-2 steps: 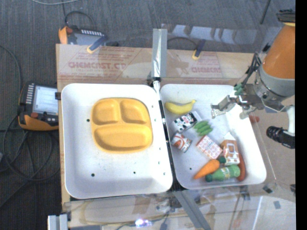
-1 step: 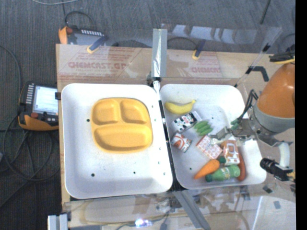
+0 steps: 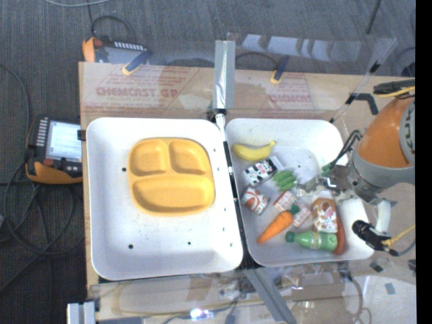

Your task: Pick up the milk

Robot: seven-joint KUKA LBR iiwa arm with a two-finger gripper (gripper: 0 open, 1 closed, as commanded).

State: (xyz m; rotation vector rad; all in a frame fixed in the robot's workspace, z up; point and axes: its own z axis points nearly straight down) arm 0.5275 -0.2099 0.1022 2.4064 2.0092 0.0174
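Milk carton (image 3: 260, 171) under banana (image 3: 252, 151), perhaps touching.

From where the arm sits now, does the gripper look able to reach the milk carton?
Probably yes. The milk carton lies uncovered in the right bin, below the banana. Green beans lie close on its right, so a grasp from that side looks tight.
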